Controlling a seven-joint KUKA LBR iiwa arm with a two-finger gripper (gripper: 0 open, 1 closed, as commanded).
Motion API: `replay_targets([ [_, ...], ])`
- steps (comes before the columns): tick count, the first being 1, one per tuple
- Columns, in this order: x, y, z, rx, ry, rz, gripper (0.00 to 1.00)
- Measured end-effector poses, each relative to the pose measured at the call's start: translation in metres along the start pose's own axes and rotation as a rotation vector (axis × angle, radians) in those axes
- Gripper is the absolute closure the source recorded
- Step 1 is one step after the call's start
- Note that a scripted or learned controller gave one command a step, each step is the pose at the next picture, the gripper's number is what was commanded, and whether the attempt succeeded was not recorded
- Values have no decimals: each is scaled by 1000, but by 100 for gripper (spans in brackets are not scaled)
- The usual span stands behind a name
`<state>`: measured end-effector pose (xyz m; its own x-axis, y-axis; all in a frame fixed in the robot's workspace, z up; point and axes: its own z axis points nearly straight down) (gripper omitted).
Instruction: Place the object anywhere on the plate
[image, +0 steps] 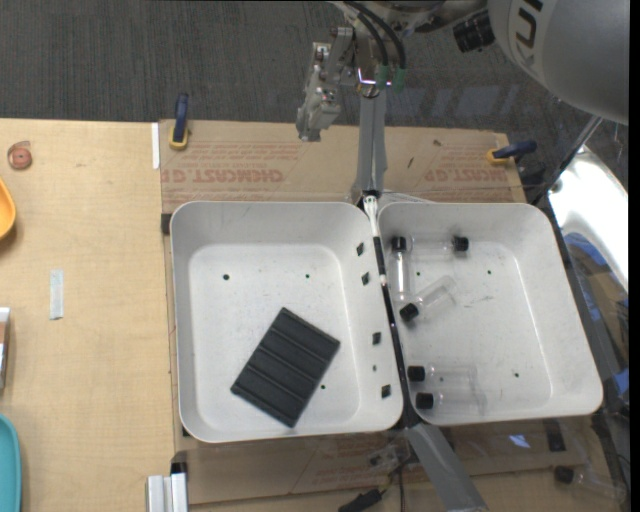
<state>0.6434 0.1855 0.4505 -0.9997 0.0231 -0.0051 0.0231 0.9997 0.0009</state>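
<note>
Tool (318, 105) hangs high behind the bins, grip state I can't tell; clear vials (432, 297) may slip; dark plate (286, 366) sits well apart.

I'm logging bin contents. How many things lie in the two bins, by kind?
Black ridged plate: 1
Clear vials with black caps, as far as I can tell: 5
Total: 6
</note>
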Motion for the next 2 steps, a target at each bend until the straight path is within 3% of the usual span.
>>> replay_targets([
  [1,-1,41,10,-2,3,-503,100],
  [2,-2,40,1,-4,-1,-498,100],
])
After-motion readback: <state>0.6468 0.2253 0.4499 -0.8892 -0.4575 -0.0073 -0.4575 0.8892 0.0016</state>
